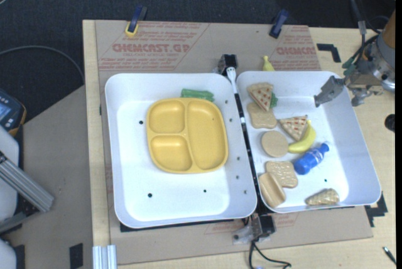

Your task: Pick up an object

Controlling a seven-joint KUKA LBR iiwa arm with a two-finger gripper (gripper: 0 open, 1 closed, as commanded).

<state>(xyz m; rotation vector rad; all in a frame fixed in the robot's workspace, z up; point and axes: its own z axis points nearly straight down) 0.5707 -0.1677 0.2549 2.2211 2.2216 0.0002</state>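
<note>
Nearest the camera in the right bin lie a pale wedge of toy food by the near right corner and a tan bread-like piece close to the divider. Just behind that sits a toast-shaped cracker, and to its right a small blue bottle lies on its side. A yellow banana curves just beyond the bottle, touching or nearly touching a pizza-like triangle, with a round cookie to their left. Farther still come another tan biscuit and a sandwich wedge near the far left corner of that bin.

The left bin holds a yellow divided plate, with a green item peeking out behind its far edge.

The gripper hangs over the far right part of the right bin, above bare white floor, well apart from the pile of toy foods to its left. I cannot tell how wide it stands, and nothing is visibly caught in it.

As I judge it, the pick is not yet made: every item lies in its bin, none lifted. What remains is to choose a target, most likely among the right bin's foods, descend, close and raise it.
</note>
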